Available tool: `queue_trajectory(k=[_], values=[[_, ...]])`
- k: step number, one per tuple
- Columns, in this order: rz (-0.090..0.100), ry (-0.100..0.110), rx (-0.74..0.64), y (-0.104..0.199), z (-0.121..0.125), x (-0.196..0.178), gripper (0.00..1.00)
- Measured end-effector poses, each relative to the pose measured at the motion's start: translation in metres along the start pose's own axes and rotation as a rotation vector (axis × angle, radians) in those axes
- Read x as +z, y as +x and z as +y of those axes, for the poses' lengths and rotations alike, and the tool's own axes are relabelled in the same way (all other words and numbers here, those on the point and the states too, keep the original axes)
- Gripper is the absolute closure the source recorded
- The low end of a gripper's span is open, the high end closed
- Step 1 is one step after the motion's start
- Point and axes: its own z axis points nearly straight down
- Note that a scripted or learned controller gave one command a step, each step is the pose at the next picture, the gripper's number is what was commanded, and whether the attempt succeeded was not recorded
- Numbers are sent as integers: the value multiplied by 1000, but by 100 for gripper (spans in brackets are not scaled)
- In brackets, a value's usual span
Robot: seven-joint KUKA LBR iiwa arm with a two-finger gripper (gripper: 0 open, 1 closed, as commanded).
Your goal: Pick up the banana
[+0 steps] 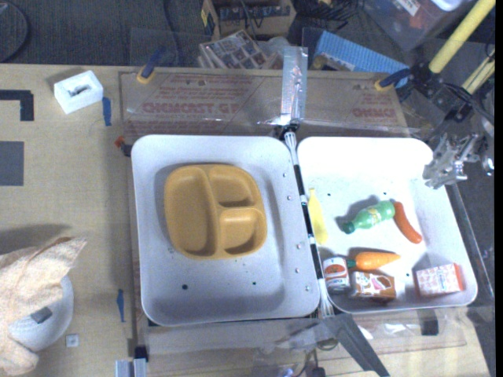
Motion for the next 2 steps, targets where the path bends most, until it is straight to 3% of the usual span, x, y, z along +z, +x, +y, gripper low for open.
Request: queue_trajectory(k=[1,2], values=[[-6,2,-260,-15,1,-119,100],[1,-2,-607,-15,1,-88,100]])
